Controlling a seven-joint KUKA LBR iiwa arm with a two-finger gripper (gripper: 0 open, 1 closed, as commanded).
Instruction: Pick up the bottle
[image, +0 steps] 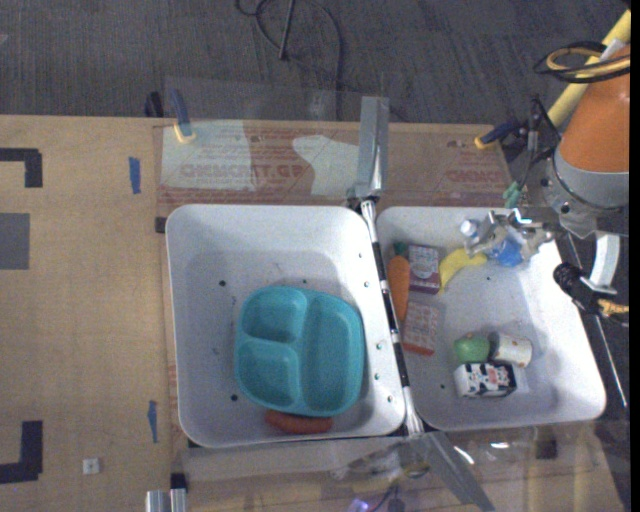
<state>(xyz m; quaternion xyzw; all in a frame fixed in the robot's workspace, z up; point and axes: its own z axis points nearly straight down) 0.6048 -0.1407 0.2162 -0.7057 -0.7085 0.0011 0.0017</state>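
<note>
Hovering gripper (497, 232) over right bin (575, 310) far corner; grip state unclear; bottle (487, 379) well apart, needs reaching.

Right bin (575, 395) was crowded along its left wall by a carrot (399, 285) and cartons (423, 305); the green-capped bottle (492, 349) touched the cow-print carton (486, 380). Open floor lay mid-bin (between banana (458, 266) and bottle).

Wooden bench (80, 330), two white bins side by side – left bin (200, 240), right bin (570, 390)
</note>
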